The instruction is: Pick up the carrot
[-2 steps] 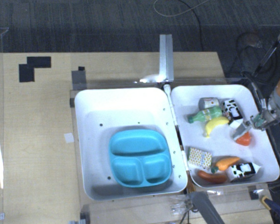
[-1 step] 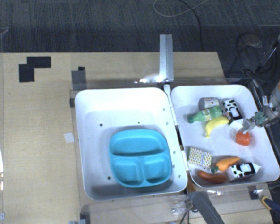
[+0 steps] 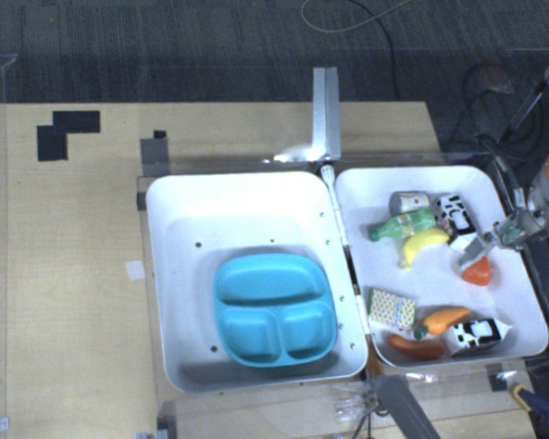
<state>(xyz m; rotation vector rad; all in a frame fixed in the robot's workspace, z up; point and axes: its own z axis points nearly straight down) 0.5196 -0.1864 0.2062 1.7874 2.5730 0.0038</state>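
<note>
The carrot [image 3: 445,321], orange with a green top, lies near the front of the right bin [image 3: 504,183]. It sits between a patterned packet [image 3: 391,309] and a black-and-white carton [image 3: 476,334]. My gripper [image 3: 480,244] reaches in from the right edge and hovers over the bin's right middle. It is just above a red-orange round item [image 3: 479,272] and well behind the carrot, not touching it. Nothing shows held in the gripper.
Behind the gripper in the right bin lie a yellow banana [image 3: 423,244], a green bottle [image 3: 405,224], a grey can [image 3: 408,201] and another black-and-white carton [image 3: 455,214]. A red sausage-like item [image 3: 415,346] lies at the front. The left bin [image 3: 180,266] holds a blue divided tray [image 3: 275,307].
</note>
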